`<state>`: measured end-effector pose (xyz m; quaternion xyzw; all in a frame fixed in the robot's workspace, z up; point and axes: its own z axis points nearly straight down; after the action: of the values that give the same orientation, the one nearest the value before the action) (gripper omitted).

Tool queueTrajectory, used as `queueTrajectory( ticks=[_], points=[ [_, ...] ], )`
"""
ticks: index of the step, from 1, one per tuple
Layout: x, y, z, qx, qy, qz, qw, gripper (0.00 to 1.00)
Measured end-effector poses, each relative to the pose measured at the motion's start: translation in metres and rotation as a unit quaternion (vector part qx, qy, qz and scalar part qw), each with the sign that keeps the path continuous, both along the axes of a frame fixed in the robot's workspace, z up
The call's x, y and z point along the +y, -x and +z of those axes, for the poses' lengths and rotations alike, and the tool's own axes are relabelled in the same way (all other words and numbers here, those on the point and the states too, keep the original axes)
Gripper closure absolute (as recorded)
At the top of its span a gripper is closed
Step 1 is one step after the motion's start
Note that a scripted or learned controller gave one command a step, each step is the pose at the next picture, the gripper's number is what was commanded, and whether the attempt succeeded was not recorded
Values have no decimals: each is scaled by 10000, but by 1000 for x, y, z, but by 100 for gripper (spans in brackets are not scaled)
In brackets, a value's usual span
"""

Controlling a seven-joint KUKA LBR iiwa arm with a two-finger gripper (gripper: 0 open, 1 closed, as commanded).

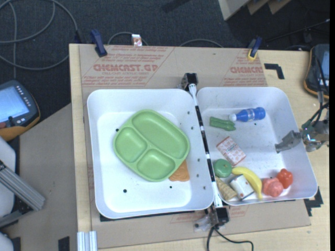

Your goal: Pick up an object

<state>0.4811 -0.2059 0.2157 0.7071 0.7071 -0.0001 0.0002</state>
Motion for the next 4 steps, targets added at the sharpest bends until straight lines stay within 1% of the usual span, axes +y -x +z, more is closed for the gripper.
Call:
queueTrajectory(
  ticks=[1, 2, 3, 4],
  points=[
    [103, -42, -13, -5, -16, 58, 10000, 0],
    [82, -17, -138, 41, -12, -14, 10000, 0],
    [78, 2, -131, 10, -6, -5, 10000, 0],
    [79, 1, -121, -9, -2, -2, 10000, 100]
  ],
)
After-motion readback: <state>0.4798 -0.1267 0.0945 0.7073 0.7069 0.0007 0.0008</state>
